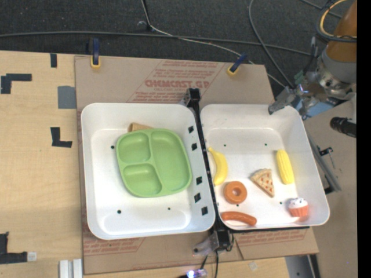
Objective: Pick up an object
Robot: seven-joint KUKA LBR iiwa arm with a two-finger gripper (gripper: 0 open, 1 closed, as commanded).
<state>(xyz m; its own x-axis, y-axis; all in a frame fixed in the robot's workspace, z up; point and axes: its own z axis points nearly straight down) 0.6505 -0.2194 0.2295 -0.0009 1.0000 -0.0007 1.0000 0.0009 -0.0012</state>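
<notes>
A tan flat piece (139, 127) hides mostly under the green divided plastic plate (153, 161). The yellow corn cob (284, 166) lies lengthwise near-to-far.

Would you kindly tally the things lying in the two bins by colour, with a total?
Yellow: 2, banana and corn
Orange: 2, donut and pizza slice
Red: 1, sausage
Pink and white: 1, cupcake
Green: 1, tray
Tan: 1, piece under the tray
Total: 8

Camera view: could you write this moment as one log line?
arm: above right bin's far corner | right bin: banana, donut, pizza slice, corn, cupcake, sausage | left bin: green tray
</notes>
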